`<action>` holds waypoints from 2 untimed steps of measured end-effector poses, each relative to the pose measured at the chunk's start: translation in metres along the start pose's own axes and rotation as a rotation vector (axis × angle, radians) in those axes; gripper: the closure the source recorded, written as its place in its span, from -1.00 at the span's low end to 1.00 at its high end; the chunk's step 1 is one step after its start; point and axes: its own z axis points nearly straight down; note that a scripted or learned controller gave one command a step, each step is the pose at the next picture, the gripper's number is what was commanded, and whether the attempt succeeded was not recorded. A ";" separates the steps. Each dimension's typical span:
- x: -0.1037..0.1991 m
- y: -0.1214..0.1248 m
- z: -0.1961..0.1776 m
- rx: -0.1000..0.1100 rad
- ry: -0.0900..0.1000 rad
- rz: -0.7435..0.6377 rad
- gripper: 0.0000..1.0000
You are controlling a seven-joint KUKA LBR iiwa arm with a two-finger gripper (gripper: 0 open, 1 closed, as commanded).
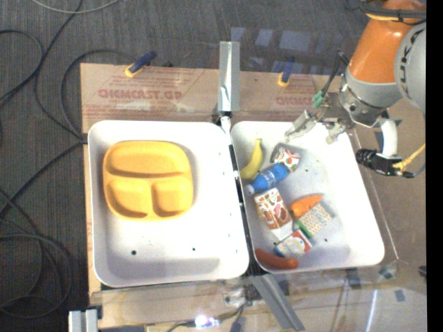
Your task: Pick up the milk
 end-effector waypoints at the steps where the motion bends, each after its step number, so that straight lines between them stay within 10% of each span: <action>1: -0.011 -0.026 0.029 0.001 -0.003 0.000 -1.00; 2: 0.022 -0.054 0.134 -0.013 -0.003 -0.318 -1.00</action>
